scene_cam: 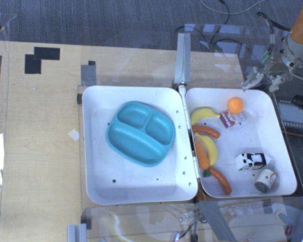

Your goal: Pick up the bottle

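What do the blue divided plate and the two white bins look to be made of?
The blue divided plate looks like moulded plastic, matte, with smooth rounded compartment ridges. The left white bin and right white bin seem to be thin formed plastic with a slight sheen, though coated metal cannot be ruled out.

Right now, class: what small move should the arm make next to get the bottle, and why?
Probably a short move toward the camera and down. The gripper hangs over the far rim of the right bin, and what looks like the bottle, dark red label, lies just inside, below the orange ball.
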Robot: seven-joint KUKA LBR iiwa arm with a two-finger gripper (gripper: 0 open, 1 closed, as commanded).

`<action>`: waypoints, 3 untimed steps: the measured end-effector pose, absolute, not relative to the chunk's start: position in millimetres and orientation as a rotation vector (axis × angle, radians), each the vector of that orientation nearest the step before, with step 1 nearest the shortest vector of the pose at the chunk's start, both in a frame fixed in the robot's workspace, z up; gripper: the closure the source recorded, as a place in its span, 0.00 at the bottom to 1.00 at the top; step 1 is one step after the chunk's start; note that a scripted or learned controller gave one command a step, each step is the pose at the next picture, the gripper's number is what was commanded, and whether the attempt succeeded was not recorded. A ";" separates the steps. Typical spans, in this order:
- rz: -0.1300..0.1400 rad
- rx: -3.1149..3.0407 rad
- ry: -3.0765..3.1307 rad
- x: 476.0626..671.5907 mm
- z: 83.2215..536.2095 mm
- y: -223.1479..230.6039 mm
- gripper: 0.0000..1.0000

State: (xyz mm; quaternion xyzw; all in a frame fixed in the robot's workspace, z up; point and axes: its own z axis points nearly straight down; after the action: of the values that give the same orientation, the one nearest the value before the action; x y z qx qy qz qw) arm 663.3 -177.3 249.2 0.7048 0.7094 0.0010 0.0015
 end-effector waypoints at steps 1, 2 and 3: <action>0.001 2.170 2.271 634.5 156.6 -122.6 0.00; 0.005 2.263 2.177 595.0 184.0 -2.5 0.00; 0.001 2.191 2.249 561.2 142.5 -98.1 0.00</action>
State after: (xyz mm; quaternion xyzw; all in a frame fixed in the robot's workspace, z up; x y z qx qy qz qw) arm 561.2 -98.1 142.5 0.6977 0.7163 0.0004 0.0008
